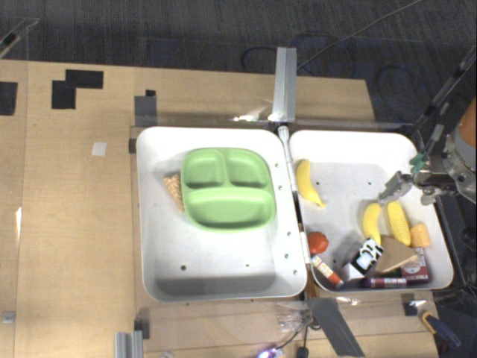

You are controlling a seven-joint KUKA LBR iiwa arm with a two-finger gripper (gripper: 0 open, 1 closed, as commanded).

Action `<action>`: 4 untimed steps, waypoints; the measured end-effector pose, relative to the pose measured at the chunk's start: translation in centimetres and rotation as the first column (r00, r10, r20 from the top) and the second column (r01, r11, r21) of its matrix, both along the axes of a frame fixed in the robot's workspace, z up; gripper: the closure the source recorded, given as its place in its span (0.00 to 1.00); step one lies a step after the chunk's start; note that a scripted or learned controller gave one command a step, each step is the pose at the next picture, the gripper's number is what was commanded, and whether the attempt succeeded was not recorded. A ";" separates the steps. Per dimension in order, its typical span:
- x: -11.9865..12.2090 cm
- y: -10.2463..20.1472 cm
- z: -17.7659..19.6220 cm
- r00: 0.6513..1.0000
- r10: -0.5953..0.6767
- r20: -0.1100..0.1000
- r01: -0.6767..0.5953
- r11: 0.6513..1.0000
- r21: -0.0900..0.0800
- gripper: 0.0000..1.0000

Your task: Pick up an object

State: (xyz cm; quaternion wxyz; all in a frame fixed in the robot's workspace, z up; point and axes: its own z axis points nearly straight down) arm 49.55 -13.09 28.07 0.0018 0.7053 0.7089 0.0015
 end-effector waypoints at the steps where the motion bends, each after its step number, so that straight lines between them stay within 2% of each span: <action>1: -0.4 -3.7 -16.0 0.969 0.246 -0.001 -0.246 0.969 0.000 0.00; 2: 5.0 -3.2 -18.9 0.994 0.106 0.010 -0.106 0.994 -0.002 0.00; 3: 5.3 -3.0 -17.7 0.994 0.107 0.018 -0.107 0.994 -0.001 1.00; 4: 8.7 -0.2 -19.0 0.998 -0.065 0.010 0.065 0.998 -0.001 1.00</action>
